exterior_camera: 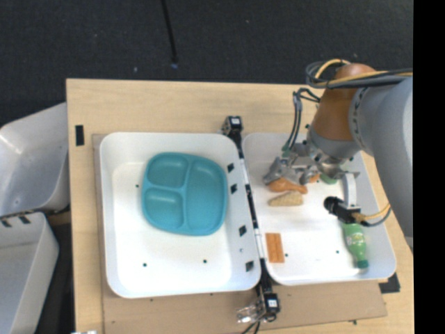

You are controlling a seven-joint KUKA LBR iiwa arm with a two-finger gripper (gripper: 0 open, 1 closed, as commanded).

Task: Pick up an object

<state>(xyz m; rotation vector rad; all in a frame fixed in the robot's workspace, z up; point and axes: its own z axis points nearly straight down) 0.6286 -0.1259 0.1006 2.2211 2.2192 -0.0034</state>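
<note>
Even, fairly bright overhead light falls on the bench (pixel 174 96). The two white bins (pixel 125 270) come close to washing out, their walls showing little detail. Shadows are soft and short. The dark floor (pixel 208 26) behind stays dim. The whole view is slightly soft and grainy, with small objects blurred.

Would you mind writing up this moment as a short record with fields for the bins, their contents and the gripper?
left bin: teal divided plate
right bin: orange carrot-like piece, tan bread-like piece, orange flat block, green bottle
gripper: low over the right bin's far end, just above the orange carrot-like piece
grasp: cannot tell
</note>
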